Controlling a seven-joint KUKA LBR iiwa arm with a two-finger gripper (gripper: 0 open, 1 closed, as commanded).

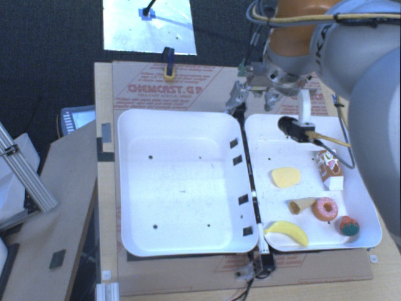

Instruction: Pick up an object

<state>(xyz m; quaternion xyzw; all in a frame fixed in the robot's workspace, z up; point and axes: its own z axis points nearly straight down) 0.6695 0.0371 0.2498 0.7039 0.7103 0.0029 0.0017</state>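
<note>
Camera view: right bin (pixel 366 227) holds six items, one banana (pixel 288 232); hand (pixel 255 96) state unclear.

The cardboard sheet (pixel 188 83) lying under the two bins carries red printed lettering along its far edge, just beyond the left bin (pixel 178 180); it reads "CHEMCAST", followed by two or three characters too blurred to make out. More red print shows on the cardboard at the near edge, below the bins, but it cannot be read.
</note>
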